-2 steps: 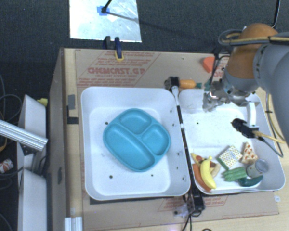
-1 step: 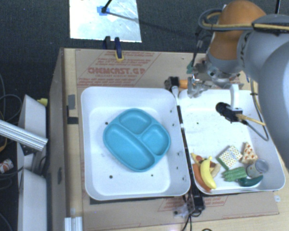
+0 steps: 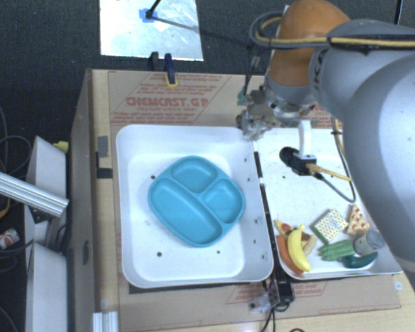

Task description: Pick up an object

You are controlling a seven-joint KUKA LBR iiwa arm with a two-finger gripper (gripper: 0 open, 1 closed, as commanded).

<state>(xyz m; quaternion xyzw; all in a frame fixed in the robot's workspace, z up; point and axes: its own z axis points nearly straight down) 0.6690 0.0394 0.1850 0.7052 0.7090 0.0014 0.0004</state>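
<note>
Though pincer [image 3: 252, 126] state cannot be told, yellow plastic toy banana [image 3: 298, 249] lies at right white bin's [image 3: 290, 185] near edge: light, rigid, slippery; grasp across its middle.

Two shallow white bins — a left bin [image 3: 135, 254] and a right bin [image 3: 290, 192]. One blue divided plate [image 3: 196, 200], with three compartments, in the left bin. In the right bin's near corner: one banana [image 3: 297, 248], one orange carrot-shaped piece [image 3: 286, 249], one checkered block [image 3: 329, 224], one waffle-patterned piece [image 3: 357, 220] — and possibly two green items [image 3: 342, 250], their outlines merging.
</note>
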